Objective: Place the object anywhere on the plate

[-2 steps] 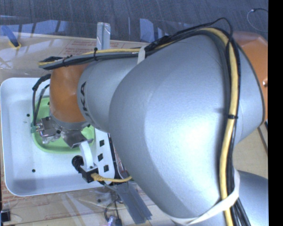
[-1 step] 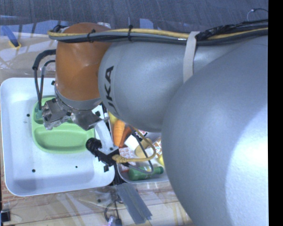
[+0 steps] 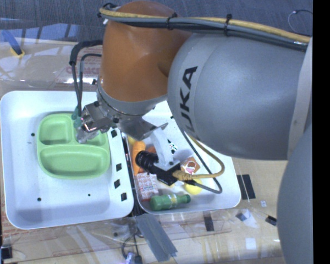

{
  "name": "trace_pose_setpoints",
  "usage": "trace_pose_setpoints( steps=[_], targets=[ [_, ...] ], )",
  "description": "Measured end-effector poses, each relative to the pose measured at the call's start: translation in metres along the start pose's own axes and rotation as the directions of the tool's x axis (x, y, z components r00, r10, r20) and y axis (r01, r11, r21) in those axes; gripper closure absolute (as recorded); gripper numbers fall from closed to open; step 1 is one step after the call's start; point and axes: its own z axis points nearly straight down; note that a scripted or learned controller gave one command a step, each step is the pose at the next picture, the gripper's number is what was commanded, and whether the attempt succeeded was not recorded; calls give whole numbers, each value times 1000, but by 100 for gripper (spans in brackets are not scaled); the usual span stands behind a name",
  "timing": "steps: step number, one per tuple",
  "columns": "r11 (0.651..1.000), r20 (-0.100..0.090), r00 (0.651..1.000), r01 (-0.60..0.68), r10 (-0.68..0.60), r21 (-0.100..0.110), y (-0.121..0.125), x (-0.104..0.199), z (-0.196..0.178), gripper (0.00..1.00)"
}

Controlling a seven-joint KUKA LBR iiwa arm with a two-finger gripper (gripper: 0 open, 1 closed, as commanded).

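the task's thing is not settled by the view: the right bin (image 3: 231, 194) holds a heap of small objects, any of which could be the one to move. among them lie a green bottle-shaped toy (image 3: 169, 201) at the lower middle of the frame, a red and white printed packet (image 3: 147, 184) just left of it, an orange piece (image 3: 138, 147) higher up, a yellow piece (image 3: 191, 188) and a small brown and white wrapped item (image 3: 190, 165). i judge these light, toy-sized things. the bottle shape looks stiff and smooth, likely to roll or slip, and is best taken across its narrow body. the packet looks flat and soft, harder to pinch from above.

the green plate (image 3: 72, 147), a divided tray with three compartments, sits in the left bin (image 3: 22, 202) at the left middle of the frame, and its compartments look bare.

the end effector (image 3: 89, 124) hangs over the plate's right edge, near the wall between the two bins. a small reddish glint shows at its tip, but it is too small to name, and i cannot tell how its tip is set or whether it has hold of anything.

the grey and orange arm (image 3: 209, 81) covers much of the upper right and hides part of the right bin. the bins rest on the counter (image 3: 71, 241).
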Motion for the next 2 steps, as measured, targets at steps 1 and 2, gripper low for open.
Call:
trace_pose_setpoints(
  steps=[1, 2],
  targets=[
    [998, 1, 998, 63, -63, 5, -9, 23, 90, 100],
    [991, 0, 991, 136, -136, -1, -13, 2, -6, 100]
  ],
)
